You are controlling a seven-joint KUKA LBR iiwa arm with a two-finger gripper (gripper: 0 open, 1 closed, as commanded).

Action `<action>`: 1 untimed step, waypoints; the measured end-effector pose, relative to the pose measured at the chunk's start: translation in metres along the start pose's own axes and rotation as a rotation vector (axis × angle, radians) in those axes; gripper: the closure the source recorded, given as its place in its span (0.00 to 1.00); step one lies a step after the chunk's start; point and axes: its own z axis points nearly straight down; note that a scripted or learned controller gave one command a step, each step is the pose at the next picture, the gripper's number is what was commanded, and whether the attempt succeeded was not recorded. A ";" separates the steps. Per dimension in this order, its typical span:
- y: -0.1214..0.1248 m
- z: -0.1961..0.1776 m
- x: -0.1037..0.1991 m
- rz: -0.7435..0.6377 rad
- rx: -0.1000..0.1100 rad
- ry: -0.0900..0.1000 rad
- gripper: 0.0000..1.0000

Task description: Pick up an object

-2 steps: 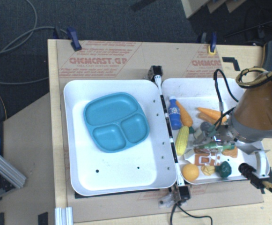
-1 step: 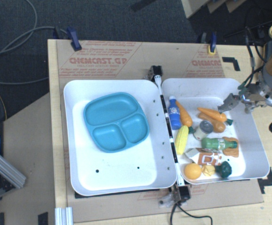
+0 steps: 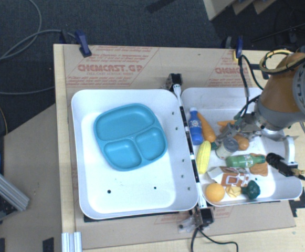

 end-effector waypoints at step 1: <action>0.001 -0.016 -0.002 0.002 -0.008 -0.004 1.00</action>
